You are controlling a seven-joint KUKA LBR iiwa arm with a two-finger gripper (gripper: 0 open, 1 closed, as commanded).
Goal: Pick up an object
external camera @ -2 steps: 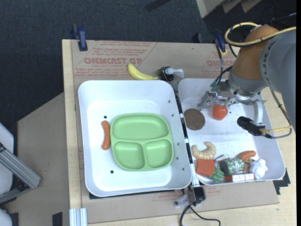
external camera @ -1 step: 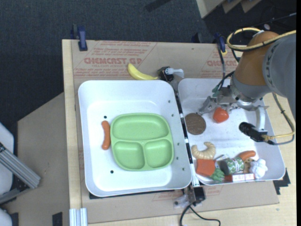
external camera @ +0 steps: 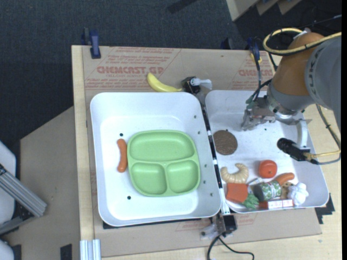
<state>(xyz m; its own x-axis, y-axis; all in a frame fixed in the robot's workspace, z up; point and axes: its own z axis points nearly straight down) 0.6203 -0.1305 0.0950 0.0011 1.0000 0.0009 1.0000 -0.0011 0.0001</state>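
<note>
Camera view looks down on two white bins, and we see the gripper (external camera: 259, 116) hanging over the upper part of the right bin (external camera: 230, 104), roughly at one o'clock from the middle of the bench. We cannot tell how it is set, since it is small, dark and seen from above, and we see nothing held in it. Its tip sits above bare white floor, apart from every object. The nearest item is a flat brown round cookie (external camera: 224, 142), lying at about seven o'clock from the gripper, close to the divider between the bins. Farther down at six o'clock from the gripper the other items crowd the near end of the right bin: a pale curled croissant (external camera: 235, 173), a red tomato (external camera: 267, 168), an orange carrot (external camera: 284, 177), an orange-red block (external camera: 236, 192) and a jumble of small green, dark and white pieces that we cannot name. In the left bin (external camera: 108, 118) a green divided plate (external camera: 161, 161) sits in the middle, with an orange sausage (external camera: 122, 155) just beside it at nine o'clock. A yellow banana (external camera: 161, 84) lies on the bench beyond the left bin, at twelve o'clock.
</note>
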